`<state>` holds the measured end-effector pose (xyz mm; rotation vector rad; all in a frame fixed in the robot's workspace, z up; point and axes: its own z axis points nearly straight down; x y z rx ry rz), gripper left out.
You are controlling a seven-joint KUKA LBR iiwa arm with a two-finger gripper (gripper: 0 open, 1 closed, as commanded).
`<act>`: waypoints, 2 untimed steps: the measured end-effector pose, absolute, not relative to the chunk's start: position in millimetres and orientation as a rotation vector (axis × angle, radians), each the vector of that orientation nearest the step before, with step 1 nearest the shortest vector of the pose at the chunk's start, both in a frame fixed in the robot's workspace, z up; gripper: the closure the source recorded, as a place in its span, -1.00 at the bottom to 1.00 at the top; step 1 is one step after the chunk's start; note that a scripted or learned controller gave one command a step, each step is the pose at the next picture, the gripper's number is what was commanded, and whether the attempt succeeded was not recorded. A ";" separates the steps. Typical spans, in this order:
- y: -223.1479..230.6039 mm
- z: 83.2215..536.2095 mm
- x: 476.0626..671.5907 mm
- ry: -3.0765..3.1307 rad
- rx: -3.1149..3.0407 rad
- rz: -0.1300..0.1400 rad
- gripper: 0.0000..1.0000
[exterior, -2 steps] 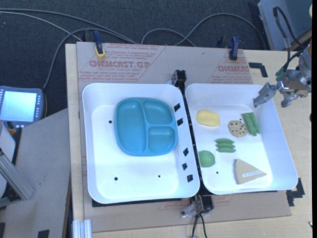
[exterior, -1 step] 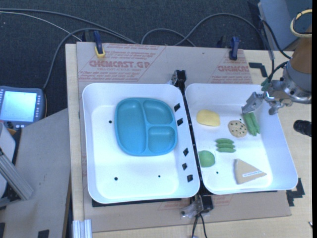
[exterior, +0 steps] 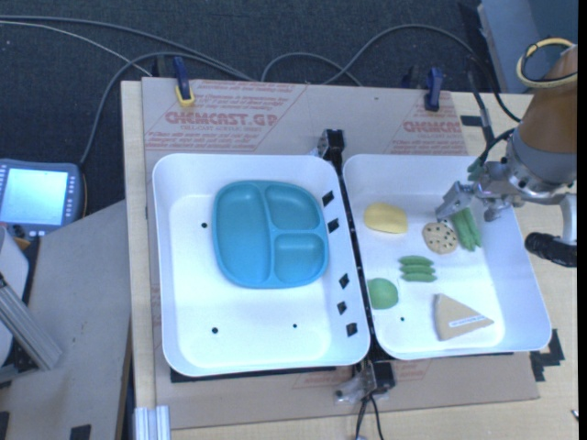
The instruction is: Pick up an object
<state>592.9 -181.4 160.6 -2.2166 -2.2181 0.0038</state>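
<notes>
Dark carpet and loose cables surround the worktop (exterior: 275,99), a brown board clamped at its far edge, seemingly so the two white bins stay put. From the overhead camera, the left bin (exterior: 183,328) carries just a blue divided tray (exterior: 271,234), kept apart from the small items, perhaps as a drop-off spot. The right bin (exterior: 514,319) holds the candidates for picking: a yellow piece (exterior: 385,218), a speckled cookie (exterior: 440,237), a green pod-like item (exterior: 417,269), a round green lump (exterior: 382,292) and a tan wedge (exterior: 460,318).

Reaching in from the right, the arm hangs its claw (exterior: 470,205) over the far part of that bin, just above a long green piece (exterior: 467,230) beside the cookie, so that looks like its target. Whether the green piece is gripped or merely underneath, I cannot tell; the metal parts blur together, so the claw's state is unclear too. Most of the arm is cut off.
</notes>
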 end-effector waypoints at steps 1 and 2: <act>-174.7 116.4 590.7 -2.218 -2.216 0.004 -1.00; -175.2 130.9 592.5 -2.222 -2.220 -0.002 1.00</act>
